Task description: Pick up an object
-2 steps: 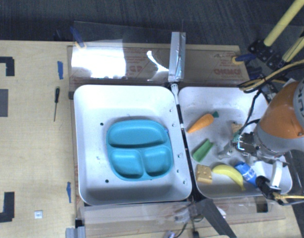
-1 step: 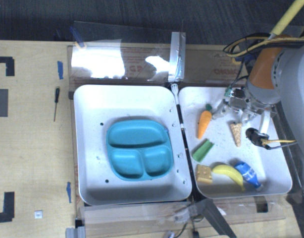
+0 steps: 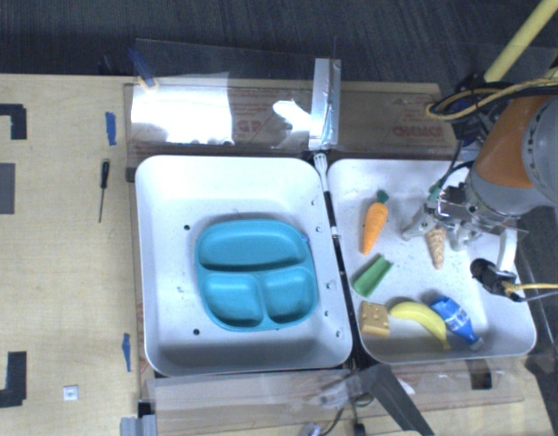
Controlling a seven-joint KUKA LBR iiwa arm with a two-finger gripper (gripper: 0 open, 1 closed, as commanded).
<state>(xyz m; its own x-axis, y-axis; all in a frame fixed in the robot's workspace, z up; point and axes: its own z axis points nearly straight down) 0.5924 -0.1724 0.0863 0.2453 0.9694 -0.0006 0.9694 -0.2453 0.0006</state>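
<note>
- Two white bins sit side by side on the bench.
- The left bin (image 3: 161, 198) has a blue tray (image 3: 254, 271) in it. The tray has three parts.
- The right bin (image 3: 515, 334) has the small toys in it.
- A toy carrot (image 3: 374, 224) lies near the top of the right bin, with its green end pointing up.
- A green block (image 3: 372, 274) lies just below the carrot, a bit tilted.
- A yellow banana (image 3: 419, 319) lies near the front of the right bin.
- A tan block (image 3: 374, 319) with holes like cheese sits just beside the left end of the banana.
- A blue packet (image 3: 458, 321) lies at the right end of the banana, touching it.
- A small tan cone thing (image 3: 436, 247) lies in the middle of the right bin, well apart from the carrot.
- The grey arm with the orange band (image 3: 506, 148) reaches in from the right.
- The claw (image 3: 447, 228) is low over the right bin, right at the top end of the tan cone thing.
- I cannot tell how the claw is set, or if it is gripping the cone thing.
- A black cable end (image 3: 486, 272) hangs just to the right of the cone thing.
</note>
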